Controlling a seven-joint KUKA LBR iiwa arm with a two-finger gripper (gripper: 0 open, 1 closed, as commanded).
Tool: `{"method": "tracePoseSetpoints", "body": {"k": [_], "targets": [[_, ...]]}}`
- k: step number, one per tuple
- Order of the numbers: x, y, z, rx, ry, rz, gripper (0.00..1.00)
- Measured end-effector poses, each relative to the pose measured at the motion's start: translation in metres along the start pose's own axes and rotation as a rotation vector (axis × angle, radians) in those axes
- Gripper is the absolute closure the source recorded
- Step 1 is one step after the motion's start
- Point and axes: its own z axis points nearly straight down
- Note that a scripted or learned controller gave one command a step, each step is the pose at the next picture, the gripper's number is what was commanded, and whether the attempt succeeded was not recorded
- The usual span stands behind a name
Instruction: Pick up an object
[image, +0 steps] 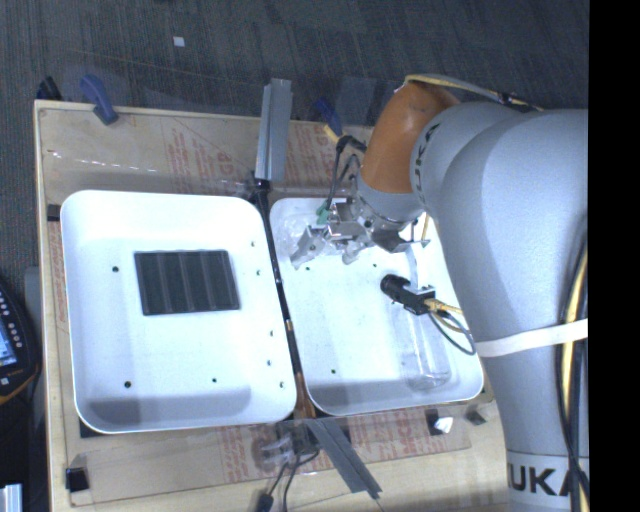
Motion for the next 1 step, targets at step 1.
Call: {"method": "tracePoseSetpoints", "body": {"k": [1], "targets": [[-0.0552,0.0052,-0.0911,-0.045,0.019,0.562,0.0]]}}
